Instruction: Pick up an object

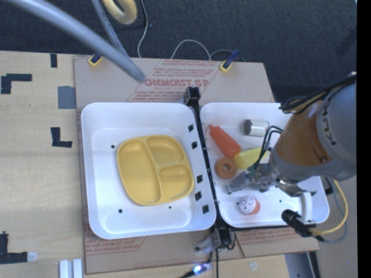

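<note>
The right bin (272,218) holds several small objects: an orange carrot-like piece (225,141), a brown ring-shaped donut (225,168), a yellow-green piece (249,157), a grey and white cylinder (255,127) and a white speckled ball on an orange base (248,204). My gripper (240,183) is low in this bin, just right of the donut, under the yellow-green piece and above the speckled ball. The grey and orange wrist (304,146) hides part of the bin's right side.
A yellow divided plate (155,169) lies in the left bin (93,172). A black divider (200,155) runs between the bins. Both stand on a cardboard sheet (174,77) on the wooden bench. A grey pole (75,25) crosses the upper left.
</note>
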